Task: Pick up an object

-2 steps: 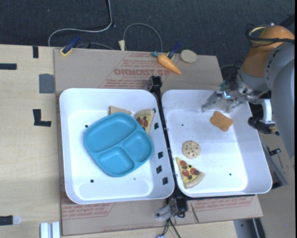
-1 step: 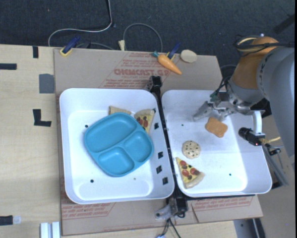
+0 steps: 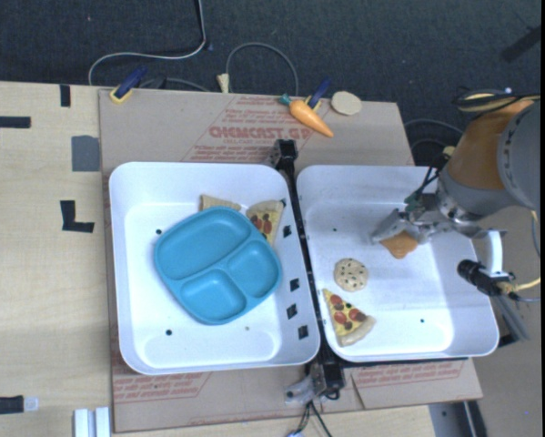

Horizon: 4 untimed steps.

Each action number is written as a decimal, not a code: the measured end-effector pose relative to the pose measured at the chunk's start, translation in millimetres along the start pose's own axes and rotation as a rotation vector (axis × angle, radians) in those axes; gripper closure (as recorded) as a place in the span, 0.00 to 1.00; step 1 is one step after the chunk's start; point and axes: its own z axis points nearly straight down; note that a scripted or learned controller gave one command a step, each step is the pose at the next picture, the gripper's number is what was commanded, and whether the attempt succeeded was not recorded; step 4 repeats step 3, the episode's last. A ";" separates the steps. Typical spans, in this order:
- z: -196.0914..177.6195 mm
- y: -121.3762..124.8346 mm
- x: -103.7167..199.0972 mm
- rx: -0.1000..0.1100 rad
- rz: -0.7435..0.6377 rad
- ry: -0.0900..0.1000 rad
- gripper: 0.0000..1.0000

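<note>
My gripper hangs low over the upper middle of the right bin, reaching in from the right. Right under its tip lies a small orange-tan piece, touching or nearly touching it; I cannot make out whether the piece is held. A round cookie lies a little below and to the left. Near the bin's front left is a toy pizza slice.
The left bin holds a blue divided plate, with another pizza slice and a tan wedge tucked behind it. A toy carrot and a beige disc lie on the cardboard beyond the bins.
</note>
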 end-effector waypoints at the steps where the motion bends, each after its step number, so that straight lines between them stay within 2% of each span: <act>1: -10.1 1.5 -0.2 -0.001 -0.001 -0.003 1.00; 2: 2.0 35.7 60.8 0.008 -0.006 0.000 1.00; 3: -124.0 26.2 112.8 -0.003 -0.007 0.004 1.00; 4: -124.0 26.2 112.8 -0.003 -0.007 0.004 1.00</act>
